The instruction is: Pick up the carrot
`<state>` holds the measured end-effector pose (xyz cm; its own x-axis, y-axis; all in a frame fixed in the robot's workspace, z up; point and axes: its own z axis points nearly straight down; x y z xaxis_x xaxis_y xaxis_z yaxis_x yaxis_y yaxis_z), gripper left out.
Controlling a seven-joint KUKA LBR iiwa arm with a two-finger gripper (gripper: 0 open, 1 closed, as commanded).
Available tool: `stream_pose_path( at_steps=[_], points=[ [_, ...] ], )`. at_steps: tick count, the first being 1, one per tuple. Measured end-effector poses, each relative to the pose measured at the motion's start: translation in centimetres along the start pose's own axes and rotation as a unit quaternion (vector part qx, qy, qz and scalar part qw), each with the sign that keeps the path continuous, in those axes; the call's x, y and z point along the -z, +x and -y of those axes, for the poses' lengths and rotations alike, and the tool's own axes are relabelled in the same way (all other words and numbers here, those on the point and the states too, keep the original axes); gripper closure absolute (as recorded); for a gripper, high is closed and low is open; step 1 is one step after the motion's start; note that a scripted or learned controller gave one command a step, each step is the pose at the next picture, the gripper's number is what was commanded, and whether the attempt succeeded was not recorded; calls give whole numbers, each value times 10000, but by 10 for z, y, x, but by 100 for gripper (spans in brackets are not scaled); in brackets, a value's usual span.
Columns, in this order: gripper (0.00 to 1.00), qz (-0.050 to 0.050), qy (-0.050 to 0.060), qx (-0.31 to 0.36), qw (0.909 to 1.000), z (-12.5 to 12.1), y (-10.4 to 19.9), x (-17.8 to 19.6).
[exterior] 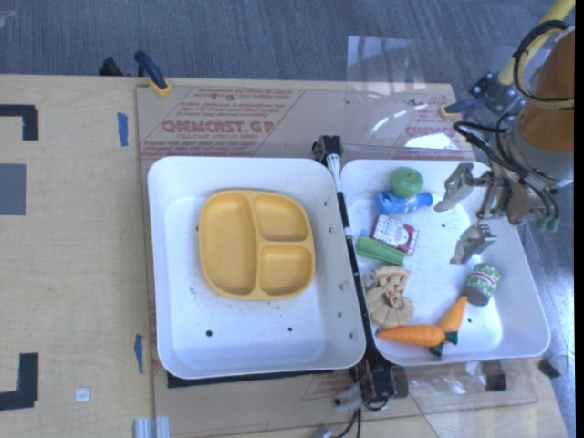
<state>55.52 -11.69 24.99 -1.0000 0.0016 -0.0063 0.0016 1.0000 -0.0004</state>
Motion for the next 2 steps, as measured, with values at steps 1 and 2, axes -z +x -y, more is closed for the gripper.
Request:
stream_pose_path(
  at_steps=[1,2],
  points=[
    [0,-27,-11,1206,9927,21,33,-83],
    [0,-34,-15,2040,9790,42,60,-147]
  ],
)
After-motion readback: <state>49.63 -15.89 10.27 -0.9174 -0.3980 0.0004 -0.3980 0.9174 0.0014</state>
